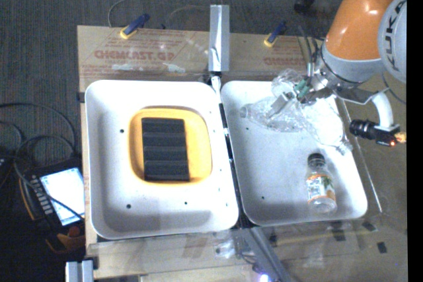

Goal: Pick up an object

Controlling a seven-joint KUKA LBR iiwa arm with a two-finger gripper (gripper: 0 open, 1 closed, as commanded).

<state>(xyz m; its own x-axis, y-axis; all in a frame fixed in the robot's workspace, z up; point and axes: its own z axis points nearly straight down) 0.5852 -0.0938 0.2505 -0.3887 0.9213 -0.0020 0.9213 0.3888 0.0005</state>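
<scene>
Gripper (295, 94): finger state cannot be told; it sits in crumpled clear plastic wrap (281, 112).
Wrap: probably light, limp, slippery; pinch a bunched fold.
Small clear bottle (320, 183): likely stiff; grasp its middle.

Two white bins (99, 142) — yellow tray (170, 145) left, bottle (320, 184) right.

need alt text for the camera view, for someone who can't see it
A grey and orange robot arm reaches from the right over the right bin, which holds crumpled clear plastic and a small bottle lying down. The left bin holds a yellow tray with black inserts.
</scene>
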